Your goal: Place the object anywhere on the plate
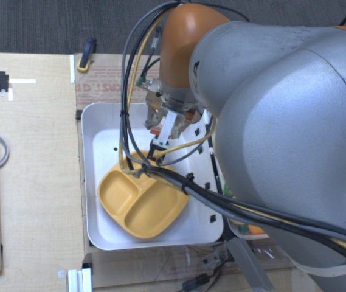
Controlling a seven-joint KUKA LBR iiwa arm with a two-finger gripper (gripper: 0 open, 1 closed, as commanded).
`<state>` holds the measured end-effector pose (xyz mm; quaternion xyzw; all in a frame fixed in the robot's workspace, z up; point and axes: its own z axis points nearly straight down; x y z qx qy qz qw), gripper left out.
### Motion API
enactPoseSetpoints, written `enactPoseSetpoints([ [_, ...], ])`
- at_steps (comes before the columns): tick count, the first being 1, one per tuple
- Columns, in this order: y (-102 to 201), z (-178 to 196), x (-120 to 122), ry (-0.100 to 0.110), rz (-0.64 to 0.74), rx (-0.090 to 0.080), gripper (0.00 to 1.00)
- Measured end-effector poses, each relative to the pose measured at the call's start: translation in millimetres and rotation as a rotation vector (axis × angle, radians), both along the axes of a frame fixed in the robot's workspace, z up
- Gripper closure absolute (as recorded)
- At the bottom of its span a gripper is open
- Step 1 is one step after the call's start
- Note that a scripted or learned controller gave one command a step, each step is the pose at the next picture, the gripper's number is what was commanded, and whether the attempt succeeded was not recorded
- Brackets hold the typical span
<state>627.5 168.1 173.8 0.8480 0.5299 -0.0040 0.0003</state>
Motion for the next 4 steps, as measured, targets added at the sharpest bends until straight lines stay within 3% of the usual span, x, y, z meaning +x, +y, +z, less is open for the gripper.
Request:
enactPoseSetpoints([
  [1,47,-70,-29,-0.015,-0.059,0.006,1.0],
  [2,62,-59,15,0.045,-0.048,-0.005,1.0],
  [3,60,-50,25,0.002,-0.049,0.001,0.0],
  [4,60,-50,25,0.002,-0.049,0.001,0.0],
])
